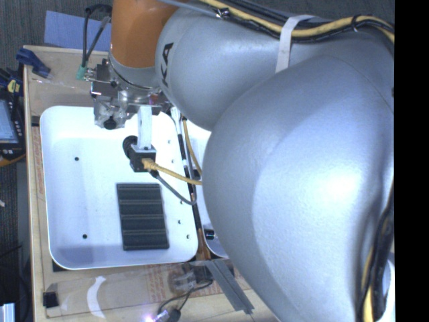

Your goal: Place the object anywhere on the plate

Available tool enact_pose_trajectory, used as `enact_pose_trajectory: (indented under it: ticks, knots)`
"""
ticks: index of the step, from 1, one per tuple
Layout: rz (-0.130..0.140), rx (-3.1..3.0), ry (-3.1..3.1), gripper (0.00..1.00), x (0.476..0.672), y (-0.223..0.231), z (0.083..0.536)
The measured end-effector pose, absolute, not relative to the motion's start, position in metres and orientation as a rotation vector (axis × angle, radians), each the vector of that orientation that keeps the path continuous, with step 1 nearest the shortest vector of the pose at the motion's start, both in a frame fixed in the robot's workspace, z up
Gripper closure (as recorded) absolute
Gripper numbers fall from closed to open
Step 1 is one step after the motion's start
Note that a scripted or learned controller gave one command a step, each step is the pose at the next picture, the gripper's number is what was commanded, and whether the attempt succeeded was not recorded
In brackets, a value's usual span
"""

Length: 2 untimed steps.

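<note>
We see the dark ribbed block (pixel 142 215) in the left bin (pixel 64 200), long axis running near-to-far, nearer and slightly right of the pincer (pixel 107 117), whose opening we cannot tell.

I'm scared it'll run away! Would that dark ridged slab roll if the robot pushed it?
Probably not: the dark ridged slab lies flat and rectangular, so it would likely slide over the smooth white bin instead. Its straight edges hint it is stiff, not floppy.

arm (pixel 301 153): reaches in from right | wrist (pixel 129 79): angled down, upper left of view
</note>
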<state>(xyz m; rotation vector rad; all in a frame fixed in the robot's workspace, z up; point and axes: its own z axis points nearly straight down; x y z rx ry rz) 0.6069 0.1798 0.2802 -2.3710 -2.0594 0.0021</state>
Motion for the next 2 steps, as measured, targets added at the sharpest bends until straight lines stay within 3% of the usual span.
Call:
enact_pose_trajectory:
  ticks: [1, 2]
  knots:
    - [0.007, -2.228, -2.209, 1.0, 0.56, 0.151, 0.218]
    - [0.005, -2.339, -2.094, 1.0, 0.625, 0.167, 0.236]
